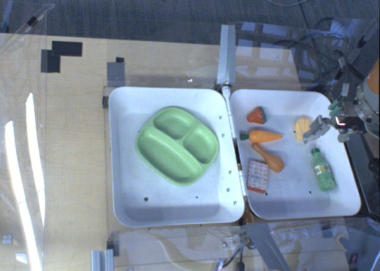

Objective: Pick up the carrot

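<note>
Right now, gripper (314,129): at the right bin's right side, over the floor beside a pale yellow piece (303,126); nothing seen between its fingers; whether they are spread or closed cannot be told.
Carrot (264,136): lying in the right bin (341,204), left of the gripper, apart from it.
Right bin: strawberry (256,115), brown piece (268,157), card (257,176), green bottle (322,170).
Left bin (127,204): green divided plate (177,144).

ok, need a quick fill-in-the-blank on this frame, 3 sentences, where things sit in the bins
1. The green divided plate lies in the ____ bin.
2. The carrot lies in the right bin, just below the ____.
3. The item closest to the end effector is the pale yellow ____.

Missing words: left; strawberry; shell
</note>
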